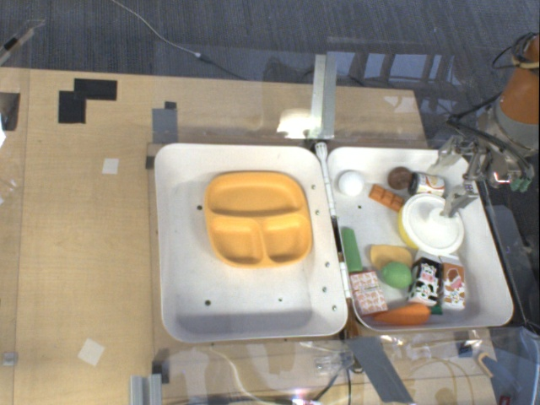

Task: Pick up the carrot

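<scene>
Carrot (403,315) hemmed by cartons (439,283), bin wall (439,325).

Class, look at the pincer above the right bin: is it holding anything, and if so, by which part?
Nothing is held. The pincer hangs open above the white bowl, with nothing between its fingers. The carrot lies untouched at the near edge of the right bin.

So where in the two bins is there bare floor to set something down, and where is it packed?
Left bin: bare floor all round the yellow tray, widest along the near wall. Right bin: crowded; small patches by the white ball and beyond the white bowl. The carrot lies tight at the near wall under the milk carton.
</scene>
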Controlling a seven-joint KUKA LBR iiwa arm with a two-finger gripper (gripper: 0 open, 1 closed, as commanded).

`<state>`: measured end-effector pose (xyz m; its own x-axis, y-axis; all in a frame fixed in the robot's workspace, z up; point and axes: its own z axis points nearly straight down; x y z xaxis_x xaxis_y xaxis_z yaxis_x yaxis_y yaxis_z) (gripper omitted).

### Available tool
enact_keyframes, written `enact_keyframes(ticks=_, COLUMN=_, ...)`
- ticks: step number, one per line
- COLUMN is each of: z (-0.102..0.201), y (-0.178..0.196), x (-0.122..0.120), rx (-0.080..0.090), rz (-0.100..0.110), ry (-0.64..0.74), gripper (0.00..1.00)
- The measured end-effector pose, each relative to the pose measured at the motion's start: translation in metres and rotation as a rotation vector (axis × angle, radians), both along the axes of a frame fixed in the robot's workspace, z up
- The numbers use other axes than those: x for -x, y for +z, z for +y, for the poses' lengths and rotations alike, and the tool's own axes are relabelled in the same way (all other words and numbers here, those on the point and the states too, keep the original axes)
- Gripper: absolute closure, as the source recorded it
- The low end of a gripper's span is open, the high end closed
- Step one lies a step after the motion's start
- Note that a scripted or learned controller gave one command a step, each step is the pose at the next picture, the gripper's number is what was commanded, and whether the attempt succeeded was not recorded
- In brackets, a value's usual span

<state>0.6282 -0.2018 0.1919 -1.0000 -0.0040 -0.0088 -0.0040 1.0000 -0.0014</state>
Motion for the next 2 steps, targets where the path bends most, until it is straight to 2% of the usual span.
enact_keyframes(ticks=1, z=0.06, y=-0.076, x=0.019, rx=-0.004, rz=0.006, ry=-0.02, gripper=0.0)
enact_keyframes(ticks=2, z=0.079, y=-0.099, x=0.068, rx=0.0, rz=-0.003, ry=-0.038, gripper=0.0)
